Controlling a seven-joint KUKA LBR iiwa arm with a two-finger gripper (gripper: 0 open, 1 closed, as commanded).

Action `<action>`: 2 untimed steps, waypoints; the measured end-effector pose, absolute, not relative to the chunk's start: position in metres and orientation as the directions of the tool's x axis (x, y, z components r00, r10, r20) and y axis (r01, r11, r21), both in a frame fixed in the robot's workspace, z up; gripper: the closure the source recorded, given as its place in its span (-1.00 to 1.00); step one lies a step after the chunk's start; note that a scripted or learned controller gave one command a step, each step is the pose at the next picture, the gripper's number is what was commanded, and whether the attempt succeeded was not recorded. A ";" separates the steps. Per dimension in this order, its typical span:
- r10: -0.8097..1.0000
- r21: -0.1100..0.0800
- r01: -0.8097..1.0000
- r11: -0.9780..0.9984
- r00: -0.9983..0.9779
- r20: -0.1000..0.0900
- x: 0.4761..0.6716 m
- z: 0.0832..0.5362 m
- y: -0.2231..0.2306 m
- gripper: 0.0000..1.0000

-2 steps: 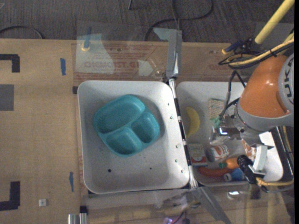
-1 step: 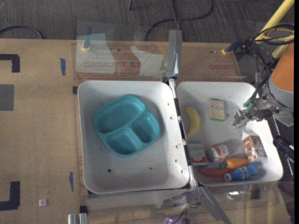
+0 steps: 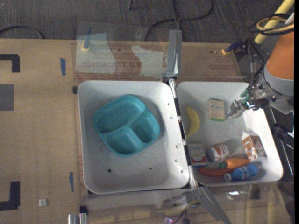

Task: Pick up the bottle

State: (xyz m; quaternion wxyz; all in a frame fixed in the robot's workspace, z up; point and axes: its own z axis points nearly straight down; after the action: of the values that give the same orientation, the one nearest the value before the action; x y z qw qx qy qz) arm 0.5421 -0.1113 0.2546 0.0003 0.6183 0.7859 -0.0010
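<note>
The bottle (image 3: 243, 172) is blue and lies on its side along the front wall of the right bin (image 3: 275, 167), with its cap pointing left. An orange carrot (image 3: 236, 163) rests right behind it, touching or nearly touching. My gripper (image 3: 236, 108) hangs over the back half of the right bin, well behind the bottle and just right of a small pale box (image 3: 217, 109). Nothing shows in the gripper.
The right bin also holds a banana (image 3: 192, 120), a can (image 3: 218, 152), an orange-and-white carton (image 3: 253, 147), a red item (image 3: 211, 171) and a small packet (image 3: 197, 155). A teal divided plate (image 3: 126, 124) lies in the left bin (image 3: 93, 171).
</note>
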 end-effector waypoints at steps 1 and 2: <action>0.836 0.000 0.836 0.549 -0.549 -0.003 0.524 0.258 -0.227 1.00; 0.584 0.001 0.584 0.812 -0.812 -0.004 0.522 0.313 -0.223 1.00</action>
State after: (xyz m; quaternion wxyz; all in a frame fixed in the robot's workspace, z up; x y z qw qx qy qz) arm 0.5225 -0.2232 0.3129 0.0023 0.3069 0.9517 -0.0002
